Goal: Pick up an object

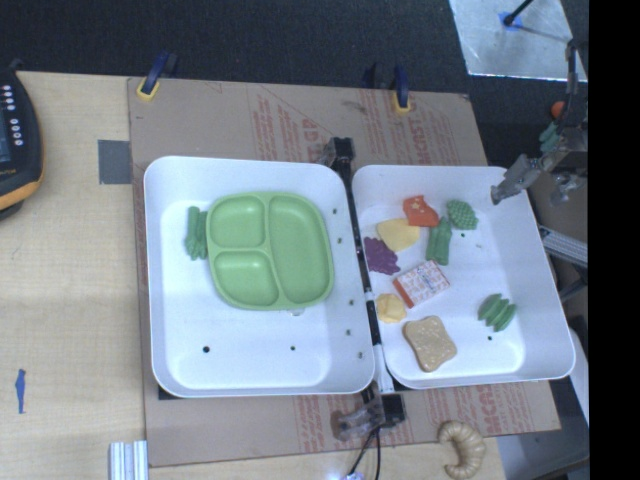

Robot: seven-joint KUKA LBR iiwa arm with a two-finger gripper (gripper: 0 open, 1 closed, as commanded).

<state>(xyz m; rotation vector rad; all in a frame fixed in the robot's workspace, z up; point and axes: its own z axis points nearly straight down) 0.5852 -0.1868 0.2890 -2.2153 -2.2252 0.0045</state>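
The right bin holds several toy foods: an orange-red piece, a knobbly green piece, a yellow piece, a dark green stick, purple grapes, a red and white box, a small yellow lump, a slice of toast and a green pod. My gripper hangs over the bin's far right corner, apart from all of them, with nothing visibly in it.
The left bin holds a green divided plate with a green toy lying at its left side. A toy croissant lies outside on the cardboard in front of the right bin. A black and orange pendant sits at the far left.
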